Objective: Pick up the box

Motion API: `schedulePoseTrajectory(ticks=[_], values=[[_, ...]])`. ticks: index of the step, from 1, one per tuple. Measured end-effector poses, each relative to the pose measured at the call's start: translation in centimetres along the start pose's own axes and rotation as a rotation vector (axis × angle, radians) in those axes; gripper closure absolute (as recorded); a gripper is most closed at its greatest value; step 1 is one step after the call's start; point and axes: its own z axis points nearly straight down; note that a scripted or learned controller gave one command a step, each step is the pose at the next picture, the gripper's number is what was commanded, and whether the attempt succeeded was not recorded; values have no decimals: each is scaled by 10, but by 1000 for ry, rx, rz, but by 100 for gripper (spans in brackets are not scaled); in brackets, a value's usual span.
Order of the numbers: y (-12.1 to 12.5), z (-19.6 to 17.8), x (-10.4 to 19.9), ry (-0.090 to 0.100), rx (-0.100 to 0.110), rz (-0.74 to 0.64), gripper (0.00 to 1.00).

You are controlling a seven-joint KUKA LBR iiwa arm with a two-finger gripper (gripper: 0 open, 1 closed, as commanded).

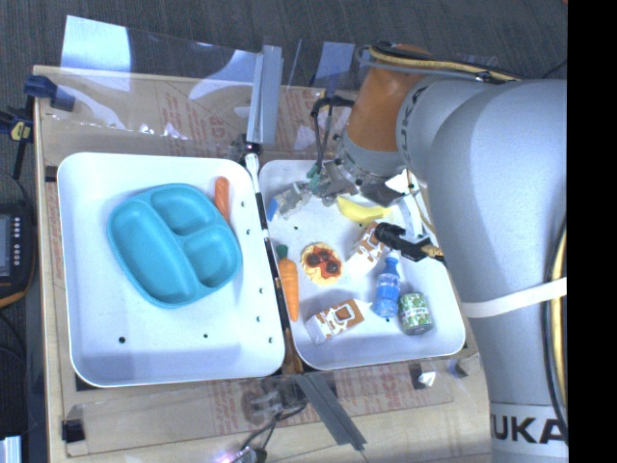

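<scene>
A small brown and white box (339, 318) lies flat near the front of the right bin (386, 355). A second small brown and white carton (369, 247) lies near the bin's middle, right of a toy pizza (322, 261). My gripper (307, 189) hangs low over the far left corner of the right bin, well away from both boxes. Nothing can be seen held in it. The grey arm with its orange band (381, 104) comes in from the upper right.
The right bin also holds a banana (362, 210), a blue bottle (388, 285), a green can (415, 313) and a carrot (289, 287) along its left wall. The left bin (96, 345) holds a blue divided plate (174, 242) and another carrot (223, 198).
</scene>
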Motion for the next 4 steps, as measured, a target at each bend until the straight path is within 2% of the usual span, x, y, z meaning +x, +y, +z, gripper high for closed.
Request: schedulePoseTrajectory(ticks=[1, 2, 3, 4], values=[[-24, -5, 8, 12, -2, -64, 0], [0, 13, -3, 11, -4, -65, 0], [7, 7, 20, -1, -9, -123, 0], [4, -7, 11, -13, -4, -119, 100]])
